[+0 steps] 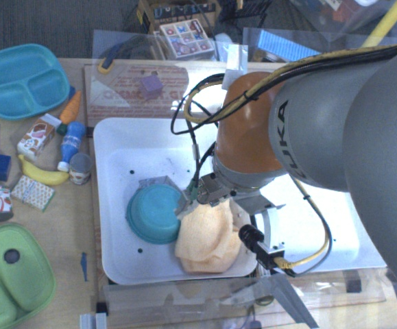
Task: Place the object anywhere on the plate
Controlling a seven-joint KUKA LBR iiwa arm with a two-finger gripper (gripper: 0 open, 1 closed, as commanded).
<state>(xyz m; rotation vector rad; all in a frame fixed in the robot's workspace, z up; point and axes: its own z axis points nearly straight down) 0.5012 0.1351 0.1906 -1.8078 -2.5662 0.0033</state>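
A round blue plate (154, 213) lies in the left white bin (116, 156), near its front. A pale orange, soft lumpy object (208, 242) rests on the bin floor just right of the plate, touching its rim. My gripper (197, 196) hangs low over the spot where the plate and the object meet, mostly hidden beneath the orange wrist band (249, 129). A grey piece of it reaches down to the plate's right edge. From here I cannot make out whether anything is held.
The arm covers most of the right bin (342, 238). Left of the bins lie a teal divided tray (21, 81), a green tray (9, 273), a banana (44, 172), a blue bottle (71, 144) and small cartons. A purple block (151, 84) sits behind the bin.
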